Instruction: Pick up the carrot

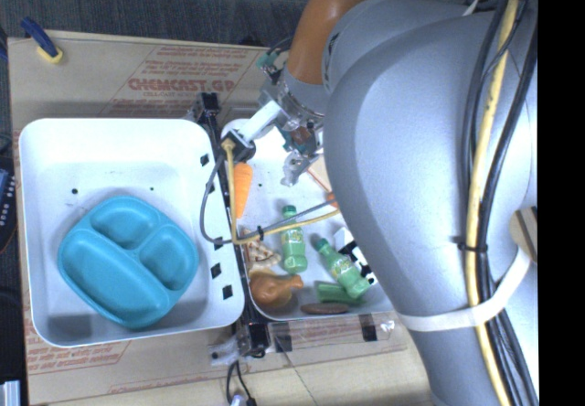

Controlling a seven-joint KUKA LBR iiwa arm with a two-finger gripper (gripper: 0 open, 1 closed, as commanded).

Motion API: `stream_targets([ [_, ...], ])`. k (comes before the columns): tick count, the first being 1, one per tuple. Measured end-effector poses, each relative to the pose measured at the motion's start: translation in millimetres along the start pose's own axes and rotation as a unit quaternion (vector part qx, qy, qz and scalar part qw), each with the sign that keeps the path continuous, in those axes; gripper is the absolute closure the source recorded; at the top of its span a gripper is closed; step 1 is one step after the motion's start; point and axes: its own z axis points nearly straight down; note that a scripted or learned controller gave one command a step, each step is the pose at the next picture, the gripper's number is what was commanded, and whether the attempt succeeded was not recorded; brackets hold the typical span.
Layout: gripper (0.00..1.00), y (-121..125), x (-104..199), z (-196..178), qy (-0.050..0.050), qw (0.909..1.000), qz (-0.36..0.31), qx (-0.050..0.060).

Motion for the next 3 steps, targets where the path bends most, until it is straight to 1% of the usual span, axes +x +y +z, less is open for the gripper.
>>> stream_targets([
  [1,0.0,-46.3,-60.7,2.3,-0.001,0.9967,-0.081,0.001],
  [2,0.0,36.8,-77.5,75.6,-0.002,0.9955,0.095,0.0],
  [3,0.0,61.5,-32.6,95.7,0.001,0.9959,0.091,0.002],
])
